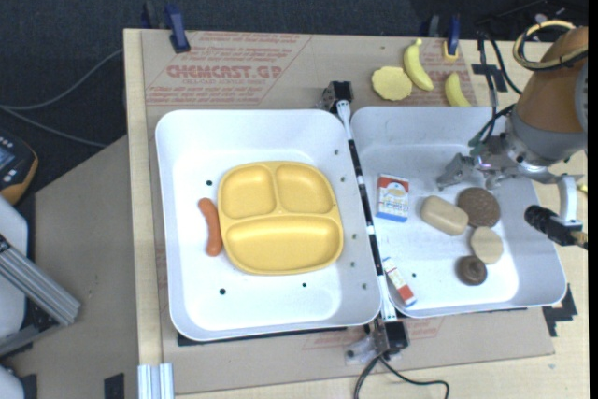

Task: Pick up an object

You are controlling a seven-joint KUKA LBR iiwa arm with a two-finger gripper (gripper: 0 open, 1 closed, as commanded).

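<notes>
Right bin (420,131): tool (464,169) seemingly above cookie (479,206).

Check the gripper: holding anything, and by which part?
Nothing held. The gripper hangs with fingers spread, nothing between them, above the right bin near the brown cookie.

Bright even light, soft shadows, sharp

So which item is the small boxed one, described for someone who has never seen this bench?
Take the right-hand white bin, the one the tool is over. Along its left side, near the divider between the two bins, lies a small carton, white with an orange-red top and blue at the bottom. It is the flat-sided printed box; the items to its right are rounded and tan or brown.
</notes>
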